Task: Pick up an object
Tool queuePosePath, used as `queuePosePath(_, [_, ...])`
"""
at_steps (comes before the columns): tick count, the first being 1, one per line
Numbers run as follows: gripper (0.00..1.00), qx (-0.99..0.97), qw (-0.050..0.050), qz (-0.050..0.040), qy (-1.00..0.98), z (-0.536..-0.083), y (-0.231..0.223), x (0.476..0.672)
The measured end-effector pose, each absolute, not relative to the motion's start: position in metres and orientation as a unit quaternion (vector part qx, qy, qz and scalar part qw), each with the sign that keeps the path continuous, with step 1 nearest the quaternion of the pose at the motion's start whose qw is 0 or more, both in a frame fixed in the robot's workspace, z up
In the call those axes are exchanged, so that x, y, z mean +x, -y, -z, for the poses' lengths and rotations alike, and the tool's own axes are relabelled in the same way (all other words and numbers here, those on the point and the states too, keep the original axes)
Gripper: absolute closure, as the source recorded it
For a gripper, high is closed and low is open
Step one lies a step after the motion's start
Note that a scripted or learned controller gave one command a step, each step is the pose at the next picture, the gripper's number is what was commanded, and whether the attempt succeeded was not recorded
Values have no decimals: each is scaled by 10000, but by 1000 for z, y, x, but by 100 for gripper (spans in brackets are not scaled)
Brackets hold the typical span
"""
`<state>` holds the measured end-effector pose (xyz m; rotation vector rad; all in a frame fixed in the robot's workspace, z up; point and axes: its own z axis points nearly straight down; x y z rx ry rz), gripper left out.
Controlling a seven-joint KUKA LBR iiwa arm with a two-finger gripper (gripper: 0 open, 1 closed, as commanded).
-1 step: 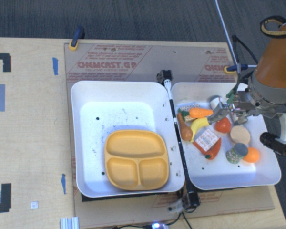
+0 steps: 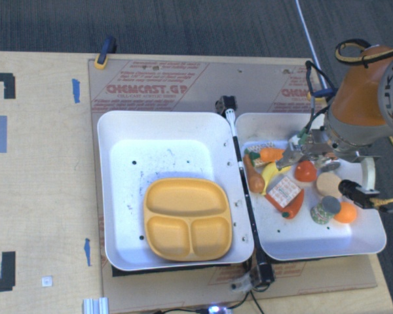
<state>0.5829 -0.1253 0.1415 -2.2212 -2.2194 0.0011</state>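
Tool hangs low over the right bin near its back edge, above a heap of toy food; finger state cannot be determined.

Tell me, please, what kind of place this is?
Probably a robotics lab test bench. Two white bins sit side by side on a taped wooden table, the right one full of toy food, with a robot arm reaching over it.

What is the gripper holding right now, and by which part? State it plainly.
It cannot be told. The gripper sits low in the right bin among the toy foods, beside the red tomato, but no item visibly sits between its fingers.
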Motion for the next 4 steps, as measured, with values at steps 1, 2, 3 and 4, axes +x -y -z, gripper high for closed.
queuePosePath(1, [0,-7067,-2,7,7075,-86,105,611])
queuePosePath(2, [100,-7072,-28,20,7070,-98,106,612])
queuePosePath(3, [100,-7068,14,-4,7074,-185,19,543])
queuePosePath(4, [0,-7071,13,-4,7072,-185,19,543])
